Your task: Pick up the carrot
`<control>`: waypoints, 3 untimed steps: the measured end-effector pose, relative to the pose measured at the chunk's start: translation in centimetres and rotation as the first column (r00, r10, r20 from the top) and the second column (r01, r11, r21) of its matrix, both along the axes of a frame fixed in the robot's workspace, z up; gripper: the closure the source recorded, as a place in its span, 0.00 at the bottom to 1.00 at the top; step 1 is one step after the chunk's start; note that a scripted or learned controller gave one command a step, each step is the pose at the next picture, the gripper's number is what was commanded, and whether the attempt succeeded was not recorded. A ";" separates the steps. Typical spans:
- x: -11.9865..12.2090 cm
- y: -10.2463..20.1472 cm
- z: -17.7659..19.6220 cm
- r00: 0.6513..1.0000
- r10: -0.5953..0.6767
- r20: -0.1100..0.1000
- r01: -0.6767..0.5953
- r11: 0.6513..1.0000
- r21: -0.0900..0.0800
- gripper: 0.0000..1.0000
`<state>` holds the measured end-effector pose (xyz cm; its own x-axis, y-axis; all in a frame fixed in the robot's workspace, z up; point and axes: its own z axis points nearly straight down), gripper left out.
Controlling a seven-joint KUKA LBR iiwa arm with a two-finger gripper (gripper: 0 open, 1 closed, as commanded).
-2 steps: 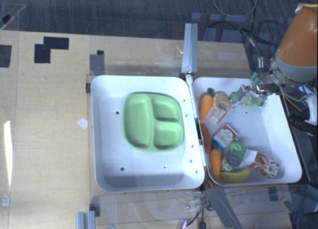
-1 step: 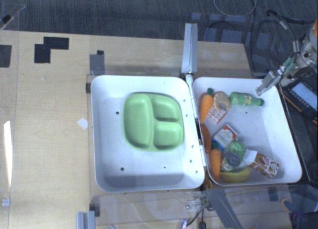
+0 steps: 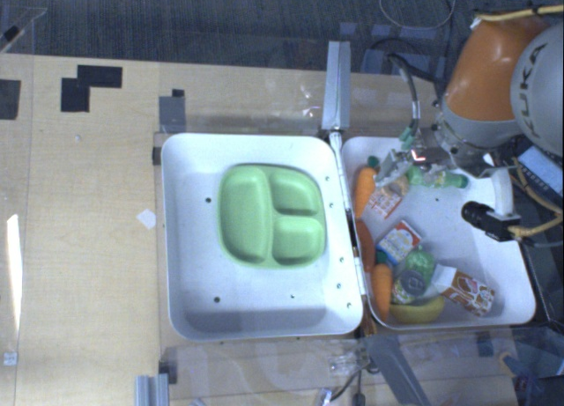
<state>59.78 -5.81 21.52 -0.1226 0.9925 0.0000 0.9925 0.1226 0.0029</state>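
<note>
Camera view: gripper low over right bin, just beside carrot lying at bin's left wall; finger state impossible to tell. Green tray in left bin.

My arm is grey with a fat orange band. Both bins are plain white; the left bin has a pale green tray. There's an orange carrot, a yellow banana, and some red-and-white packets.

Tray in left bin (centred)
</note>
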 end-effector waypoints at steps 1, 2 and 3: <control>6.3 6.6 -2.9 0.941 0.338 0.004 -0.338 0.941 -0.002 0.00; 1.5 12.3 -2.9 0.816 0.578 0.004 -0.578 0.816 -0.003 0.00; -2.4 19.8 -0.9 0.480 0.877 0.003 -0.877 0.480 -0.005 0.00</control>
<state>57.37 14.00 20.66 -0.9293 0.3693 -0.0059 0.3692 0.9293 0.0055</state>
